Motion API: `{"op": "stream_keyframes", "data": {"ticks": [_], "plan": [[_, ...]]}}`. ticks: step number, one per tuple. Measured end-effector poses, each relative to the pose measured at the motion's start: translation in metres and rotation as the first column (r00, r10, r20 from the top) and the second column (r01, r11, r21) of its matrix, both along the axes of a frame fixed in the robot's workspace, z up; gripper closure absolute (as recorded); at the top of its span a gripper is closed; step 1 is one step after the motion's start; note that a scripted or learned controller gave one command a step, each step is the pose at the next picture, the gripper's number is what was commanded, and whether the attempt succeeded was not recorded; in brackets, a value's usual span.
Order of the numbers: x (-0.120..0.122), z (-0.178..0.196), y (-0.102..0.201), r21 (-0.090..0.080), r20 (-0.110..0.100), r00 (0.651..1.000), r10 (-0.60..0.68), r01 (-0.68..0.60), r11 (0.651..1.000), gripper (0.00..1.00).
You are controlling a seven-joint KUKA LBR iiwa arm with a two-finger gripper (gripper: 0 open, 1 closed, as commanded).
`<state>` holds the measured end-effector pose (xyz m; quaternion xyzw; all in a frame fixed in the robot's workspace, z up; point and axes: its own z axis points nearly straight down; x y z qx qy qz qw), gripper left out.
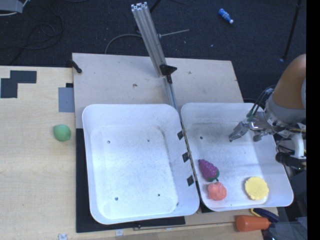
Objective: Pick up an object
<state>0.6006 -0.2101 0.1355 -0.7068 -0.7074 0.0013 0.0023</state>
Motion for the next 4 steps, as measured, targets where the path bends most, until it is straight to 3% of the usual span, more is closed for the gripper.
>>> {"op": "stream_keyframes", "data": {"ticks": [1,2,4], "plan": [[0.0,-0.046,0.001,-0.001,0.002,1.0,0.0,0.0,1.0,0.0],[0.0,-0.034,0.0,-0.002,0.006,1.0,-0.001,0.001,1.0,1.0],[0.009,0.074,0.003,-0.002,0.008,1.0,-0.001,0.001,1.0,1.0]]}}
